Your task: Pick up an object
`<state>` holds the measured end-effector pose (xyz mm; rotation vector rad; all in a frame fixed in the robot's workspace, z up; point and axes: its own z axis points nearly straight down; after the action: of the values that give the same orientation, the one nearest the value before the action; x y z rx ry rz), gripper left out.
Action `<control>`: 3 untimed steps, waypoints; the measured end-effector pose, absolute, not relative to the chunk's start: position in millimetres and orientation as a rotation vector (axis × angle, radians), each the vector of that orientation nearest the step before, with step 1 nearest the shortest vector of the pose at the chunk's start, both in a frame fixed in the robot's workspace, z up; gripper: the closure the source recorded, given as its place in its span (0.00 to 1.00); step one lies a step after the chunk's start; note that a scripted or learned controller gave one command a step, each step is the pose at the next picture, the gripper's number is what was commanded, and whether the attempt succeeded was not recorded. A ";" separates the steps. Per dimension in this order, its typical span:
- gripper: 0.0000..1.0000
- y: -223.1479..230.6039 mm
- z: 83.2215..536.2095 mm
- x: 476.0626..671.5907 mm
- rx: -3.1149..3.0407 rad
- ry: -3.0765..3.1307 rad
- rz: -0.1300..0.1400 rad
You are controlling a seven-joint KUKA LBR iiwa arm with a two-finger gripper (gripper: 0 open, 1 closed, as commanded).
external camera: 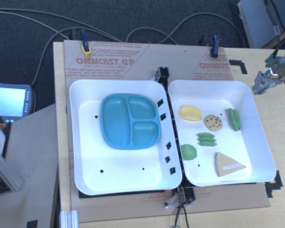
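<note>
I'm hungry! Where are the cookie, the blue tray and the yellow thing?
cookie (213, 122): camera view, its speckled middle.
blue tray (116, 122): camera view, its big left compartment.
yellow thing (190, 113): camera view, its middle.

Pale wooden bench (61, 194) topped with a brown printed board (109, 56), clamped at the back by two blue clamps (85, 45); two shallow white plastic bins (85, 175) side by side, touching.
</note>
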<state>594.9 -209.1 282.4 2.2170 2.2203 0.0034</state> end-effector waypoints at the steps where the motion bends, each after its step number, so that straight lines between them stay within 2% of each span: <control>1: 1.00 -153.8 264.0 590.3 2.219 2.230 -0.001; 3: 1.00 -51.3 236.0 584.2 2.219 2.229 -0.001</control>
<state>584.2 -51.3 236.0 2.2189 2.2289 -0.0009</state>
